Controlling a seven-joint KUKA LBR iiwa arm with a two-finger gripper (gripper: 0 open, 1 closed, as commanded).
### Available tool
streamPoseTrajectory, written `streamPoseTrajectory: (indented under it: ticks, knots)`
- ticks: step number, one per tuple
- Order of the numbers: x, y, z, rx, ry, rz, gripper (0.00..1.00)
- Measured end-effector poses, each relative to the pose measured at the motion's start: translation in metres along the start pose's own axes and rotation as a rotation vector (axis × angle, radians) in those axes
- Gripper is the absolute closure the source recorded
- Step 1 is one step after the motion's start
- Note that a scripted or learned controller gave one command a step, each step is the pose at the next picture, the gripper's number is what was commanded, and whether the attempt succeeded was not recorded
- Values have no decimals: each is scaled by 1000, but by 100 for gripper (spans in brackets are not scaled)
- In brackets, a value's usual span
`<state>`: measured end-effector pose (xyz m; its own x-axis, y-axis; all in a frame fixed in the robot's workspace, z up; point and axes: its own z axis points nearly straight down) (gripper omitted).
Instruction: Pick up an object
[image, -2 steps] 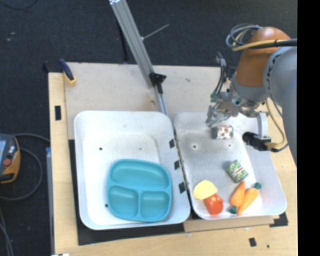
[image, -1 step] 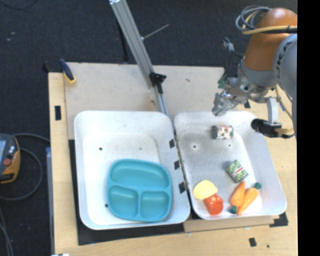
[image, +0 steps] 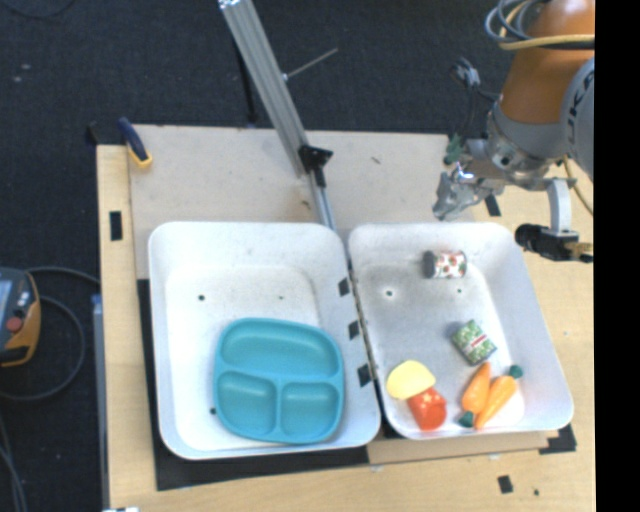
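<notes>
The claw (image: 455, 195) hangs over the right bin's (image: 535, 300) far rim, holding nothing; its spread is unclear.

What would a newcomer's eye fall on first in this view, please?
Probably the blue divided plate in the left bin, the largest patch of colour. Next, the toy food near the front of the right bin: a yellow and red piece and orange carrots. The arm's pincer hangs above that bin's far edge.
</notes>
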<state>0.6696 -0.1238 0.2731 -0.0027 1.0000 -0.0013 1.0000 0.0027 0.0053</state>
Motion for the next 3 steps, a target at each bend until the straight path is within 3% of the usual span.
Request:
streamPoseTrajectory:
  ticks: [2, 3]
  knots:
    - [109, -14, 3, 5, 2, -5, 100]
    - [163, -13, 25, 7, 2, -4, 100]
